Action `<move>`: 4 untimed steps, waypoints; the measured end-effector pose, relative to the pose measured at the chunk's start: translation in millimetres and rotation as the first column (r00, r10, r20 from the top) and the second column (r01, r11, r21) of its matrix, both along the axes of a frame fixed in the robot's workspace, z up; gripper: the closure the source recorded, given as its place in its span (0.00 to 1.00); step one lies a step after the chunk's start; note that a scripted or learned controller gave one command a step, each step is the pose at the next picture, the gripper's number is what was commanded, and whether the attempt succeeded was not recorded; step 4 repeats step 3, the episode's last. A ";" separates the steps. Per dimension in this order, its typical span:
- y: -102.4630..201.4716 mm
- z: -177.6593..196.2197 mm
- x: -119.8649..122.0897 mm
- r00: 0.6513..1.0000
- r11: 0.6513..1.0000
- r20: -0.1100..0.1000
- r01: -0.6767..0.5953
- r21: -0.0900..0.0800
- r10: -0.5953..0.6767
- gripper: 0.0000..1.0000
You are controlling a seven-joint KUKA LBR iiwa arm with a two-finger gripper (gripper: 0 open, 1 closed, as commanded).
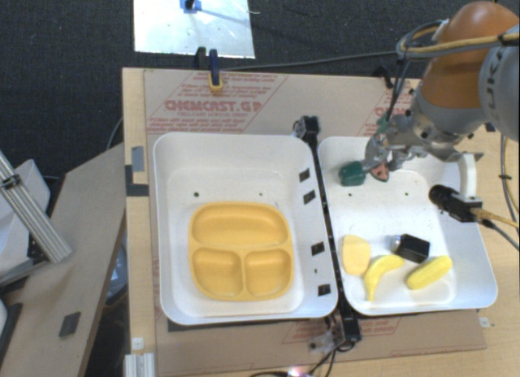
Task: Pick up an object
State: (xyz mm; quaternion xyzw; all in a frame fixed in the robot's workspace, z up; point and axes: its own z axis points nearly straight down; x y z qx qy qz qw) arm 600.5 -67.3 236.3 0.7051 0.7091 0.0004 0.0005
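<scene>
At the near edge of the right bin (479, 286) lie a pale yellow slice (355, 254), a banana (379, 273), a corn cob (428, 272) and a small black block (412, 248). In the left bin (175, 205) sits a yellow divided tray (240, 250).

Farther back, near the right bin's far left corner, the gripper (380, 166) hangs low over a green object (352, 175), with a small brownish piece (380, 172) at its tip. Whether its fingers are spread or pressed together I cannot tell; the brownish piece may be between them, but the view is too coarse to be sure.

This looks like the grasp step. If anything is pinched, the next move calls for a straight lift; if not, re-centring over the green object.
</scene>
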 end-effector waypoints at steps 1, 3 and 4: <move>56.1 6.2 -8.5 1.000 1.000 -0.001 -0.003 0.001 0.003 1.00; 162.4 9.7 -17.1 1.000 1.000 0.000 -0.002 0.001 0.002 1.00; 162.4 9.7 -17.1 1.000 1.000 0.000 -0.002 0.001 0.002 1.00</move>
